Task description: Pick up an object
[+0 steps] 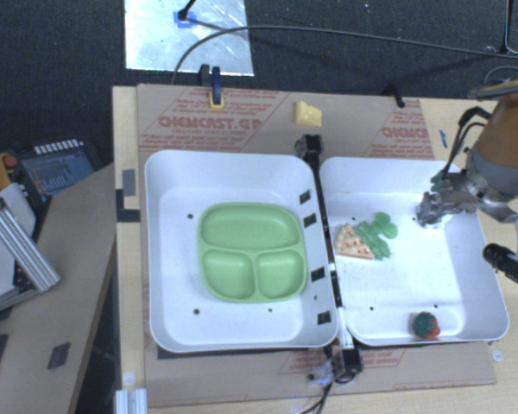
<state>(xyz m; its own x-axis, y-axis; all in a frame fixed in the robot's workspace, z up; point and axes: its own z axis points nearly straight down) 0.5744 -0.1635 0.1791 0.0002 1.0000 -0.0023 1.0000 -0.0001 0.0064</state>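
Observation:
In the right bin (pixel 475 266) lie a waffle-patterned orange wedge (pixel 352 242) and a green leafy toy (pixel 378 233) that touches it on its right. A small round toy, green with red, (pixel 426 324) sits near the bin's front edge. My gripper (pixel 432 211) hangs over the upper right part of this bin, to the right of the green toy and apart from it. Nothing shows between its fingers. The orange-banded wrist reaches in from the right edge.
The left bin (pixel 168 231) holds a light green divided plate (pixel 249 252). A black divider with clips (pixel 321 248) runs between the bins. A yellow block (pixel 308 113) lies on the board behind them. A black part of the arm (pixel 509 261) juts over the right bin's right rim.

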